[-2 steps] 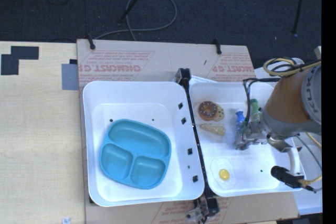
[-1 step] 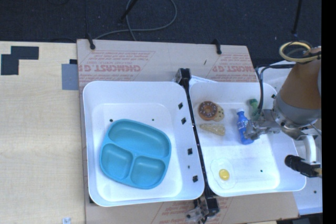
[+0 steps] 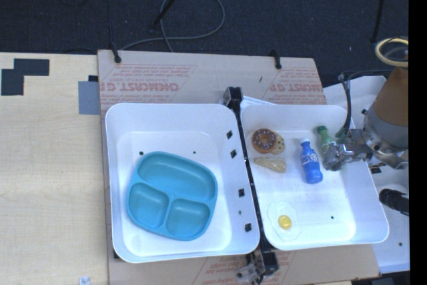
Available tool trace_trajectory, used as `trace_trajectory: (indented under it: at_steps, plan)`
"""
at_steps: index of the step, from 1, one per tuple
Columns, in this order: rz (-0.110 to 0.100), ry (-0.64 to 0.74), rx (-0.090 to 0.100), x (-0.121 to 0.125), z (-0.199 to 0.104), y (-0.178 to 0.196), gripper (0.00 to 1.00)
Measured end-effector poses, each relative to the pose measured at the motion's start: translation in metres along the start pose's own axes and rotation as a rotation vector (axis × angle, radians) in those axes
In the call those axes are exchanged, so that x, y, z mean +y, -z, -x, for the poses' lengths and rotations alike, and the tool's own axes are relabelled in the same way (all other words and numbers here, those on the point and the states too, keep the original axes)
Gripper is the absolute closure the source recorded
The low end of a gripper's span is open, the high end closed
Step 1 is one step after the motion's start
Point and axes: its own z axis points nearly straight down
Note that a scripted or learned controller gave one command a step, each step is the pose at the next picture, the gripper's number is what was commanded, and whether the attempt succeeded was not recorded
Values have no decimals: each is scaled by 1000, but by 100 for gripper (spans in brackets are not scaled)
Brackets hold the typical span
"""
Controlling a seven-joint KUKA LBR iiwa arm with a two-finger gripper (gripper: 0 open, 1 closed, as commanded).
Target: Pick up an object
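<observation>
I have the gripper point(image 3: 331, 158) low in the right bin point(image 3: 363, 227), at the right of the frame, just beside the blue bottle point(image 3: 310, 162) and close under a small green thing point(image 3: 322, 135). From this slanted view I cannot tell how it is set, and nothing shows as held.

The nearest candidate is the bottle, lying roughly upright in the picture at centre right. Left of it sit a round doughnut point(image 3: 267, 141) and a pale, flat piece point(image 3: 270, 164); a fried egg point(image 3: 285, 221) lies lower in the same bin. The blue tray point(image 3: 172, 195) fills the left bin.

To do this well, I would centre over the bottle's narrow width, close across it rather than along it, keep clear of the green thing, and lift slowly.
</observation>
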Motion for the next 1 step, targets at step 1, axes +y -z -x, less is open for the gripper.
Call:
trace_trajectory:
  at_steps: [1]
  plan:
    - [1,10,0,8,-7,50,100]
